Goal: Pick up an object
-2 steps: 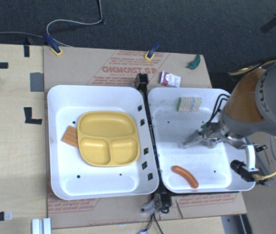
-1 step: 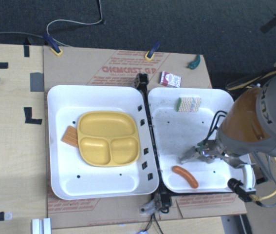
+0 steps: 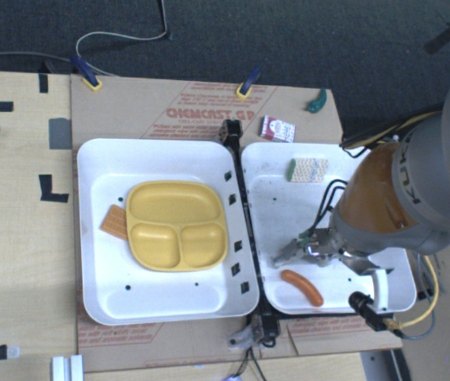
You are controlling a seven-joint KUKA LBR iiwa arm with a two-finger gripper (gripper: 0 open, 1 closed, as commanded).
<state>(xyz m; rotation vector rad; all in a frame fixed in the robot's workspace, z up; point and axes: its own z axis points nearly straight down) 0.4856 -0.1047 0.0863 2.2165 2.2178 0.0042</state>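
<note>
The metal two-finger gripper (image 3: 288, 254), fingers spread wide and holding nothing, hangs just above a smooth orange sausage-shaped toy (image 3: 301, 286) in the right shallow white plastic bin (image 3: 266, 163).

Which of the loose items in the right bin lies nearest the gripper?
The orange sausage-shaped toy, just below the gripper by the bin's near wall. The small speckled green-and-white packet sits far off, at the bin's far edge.
</note>
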